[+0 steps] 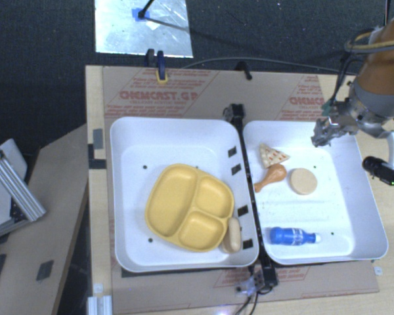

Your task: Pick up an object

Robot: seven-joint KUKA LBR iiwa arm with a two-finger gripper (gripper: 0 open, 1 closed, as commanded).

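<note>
In the left bin (pixel 128 143): yellow divided tray (pixel 190 205) lying flat, small tan bread-like piece (pixel 233 235) touching its lower right corner, against the bin's right wall. Across the divider, in the right bin (pixel 354 195): wedge-shaped cracker or pizza slice (pixel 273 155) near the far left, tan drumstick-like toy (pixel 270 176) just below it, round beige disc (pixel 303 181) just beside that, blue bottle (pixel 292 236) lying on its side near the front edge, well apart from the rest. Further right, over the far right part of this bin: gripper (pixel 325 135), dark and blurred, apparently above the floor, touching none of the items; opening impossible to read, nothing visibly in it. Progress judged as early: no object lifted, all candidates resting in the bins. Left to do: choose a target, likely wedge or disc as nearest, descend, close, lift.
</note>
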